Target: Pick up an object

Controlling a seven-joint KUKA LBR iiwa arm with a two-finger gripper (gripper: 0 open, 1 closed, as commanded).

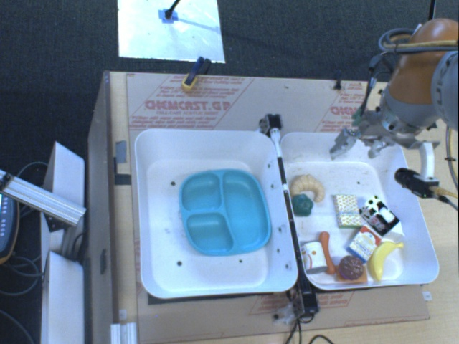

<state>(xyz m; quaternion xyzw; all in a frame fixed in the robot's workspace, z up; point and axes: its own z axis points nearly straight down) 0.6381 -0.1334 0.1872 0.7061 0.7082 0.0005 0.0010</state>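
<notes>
tool [356, 143] fingers spread, holding nothing, over right bin [429, 253] | banana [384, 258] yellow, curved, near front corner

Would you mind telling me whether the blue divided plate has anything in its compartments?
Empty. The blue divided plate lies flat in the left bin, and all three compartments show bare blue.

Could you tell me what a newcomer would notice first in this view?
Probably the bright blue divided plastic tray lying in the left white bin. Next, the cluster of small toy foods in the right white bin, notably a yellow banana, with the end effector above that bin's far edge.
</notes>
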